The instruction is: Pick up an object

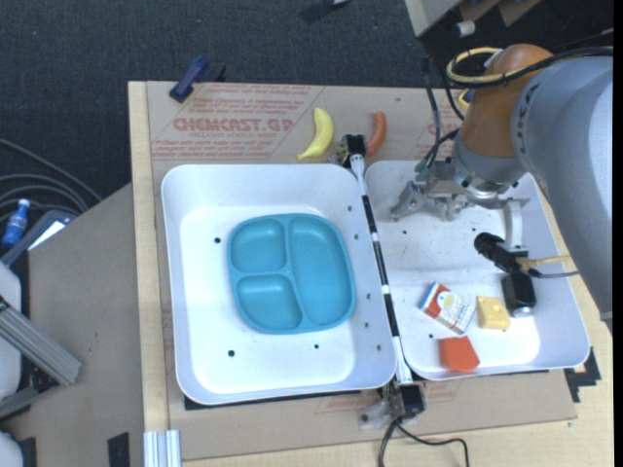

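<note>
Metallic gripper (428,200), grip state untellable, hangs over smooth white bin (440,251) holding a boxy orange block (458,355).

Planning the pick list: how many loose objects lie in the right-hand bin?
3: a carton near the middle, a yellow block just right of it, and an orange block by the near edge. The arm may hide more.

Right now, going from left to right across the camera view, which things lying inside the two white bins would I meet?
blue divided plate → small carton → yellow block
</note>
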`<state>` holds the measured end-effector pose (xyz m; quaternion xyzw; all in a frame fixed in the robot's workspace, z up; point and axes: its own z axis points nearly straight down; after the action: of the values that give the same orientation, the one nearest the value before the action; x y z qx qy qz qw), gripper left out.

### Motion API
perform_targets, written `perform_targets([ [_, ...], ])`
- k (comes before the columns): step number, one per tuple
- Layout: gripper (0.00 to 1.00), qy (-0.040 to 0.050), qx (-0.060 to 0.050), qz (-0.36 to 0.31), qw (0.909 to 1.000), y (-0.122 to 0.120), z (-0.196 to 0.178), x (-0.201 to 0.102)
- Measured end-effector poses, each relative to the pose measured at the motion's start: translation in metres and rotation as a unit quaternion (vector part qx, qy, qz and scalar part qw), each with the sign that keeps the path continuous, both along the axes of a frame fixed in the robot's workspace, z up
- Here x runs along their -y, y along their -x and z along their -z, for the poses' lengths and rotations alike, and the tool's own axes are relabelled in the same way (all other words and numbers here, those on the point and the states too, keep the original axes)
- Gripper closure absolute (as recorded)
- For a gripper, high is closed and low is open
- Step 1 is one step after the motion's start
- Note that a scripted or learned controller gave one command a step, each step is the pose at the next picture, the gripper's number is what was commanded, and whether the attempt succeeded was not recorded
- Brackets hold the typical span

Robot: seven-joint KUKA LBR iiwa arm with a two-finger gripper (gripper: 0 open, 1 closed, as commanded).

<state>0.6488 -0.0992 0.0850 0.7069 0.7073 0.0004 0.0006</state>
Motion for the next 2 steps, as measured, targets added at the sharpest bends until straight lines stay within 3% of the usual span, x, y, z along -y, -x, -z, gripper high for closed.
perform_targets([
  [1,0.00,0.0002,0.000,0.000,1.0000,-0.018,0.000,0.000],
  [2,0.00,-0.0005,-0.002,0.001,1.0000,0.035,0.001,-0.004],
])
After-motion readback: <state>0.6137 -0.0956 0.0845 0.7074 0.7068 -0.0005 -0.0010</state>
